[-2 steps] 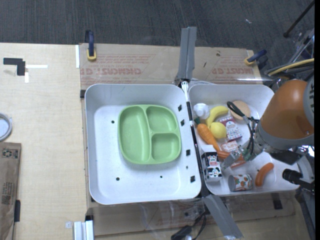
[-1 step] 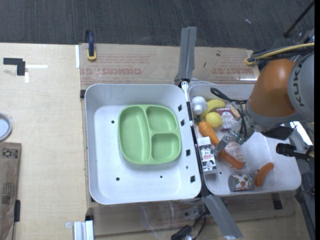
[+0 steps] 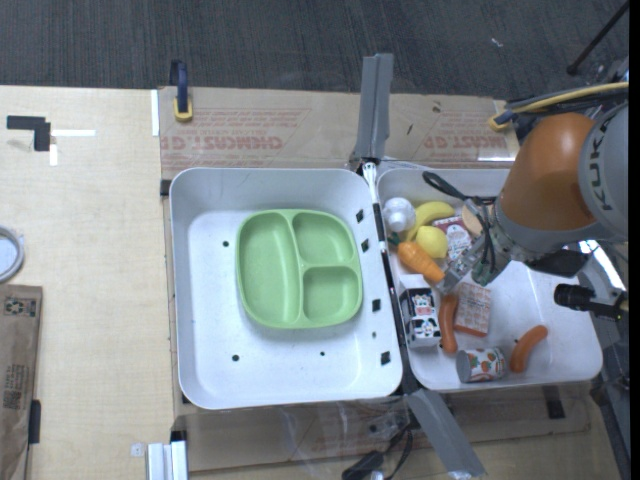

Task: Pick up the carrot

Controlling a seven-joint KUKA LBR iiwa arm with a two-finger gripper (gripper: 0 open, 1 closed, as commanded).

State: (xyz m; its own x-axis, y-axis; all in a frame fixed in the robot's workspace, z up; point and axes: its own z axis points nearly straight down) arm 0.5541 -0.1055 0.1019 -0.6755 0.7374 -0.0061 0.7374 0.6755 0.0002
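Note:
The carrot point(image 3: 420, 261) is a short orange piece lying at the left side of the right bin point(image 3: 570, 368), just below a lemon point(image 3: 432, 240). My gripper point(image 3: 468, 265) reaches down from the orange-banded wrist point(image 3: 545, 173) and sits just right of the carrot's lower end, close to it. I see nothing lifted off the bin floor.
Around the carrot lie a banana point(image 3: 436, 213), a white ball point(image 3: 398, 211), a cow-print carton point(image 3: 423, 318), two sausages point(image 3: 449, 326) point(image 3: 528, 348), a small can point(image 3: 481, 365) and a red-white packet point(image 3: 475, 309). The left bin point(image 3: 200, 358) holds a green divided plate point(image 3: 300, 266).

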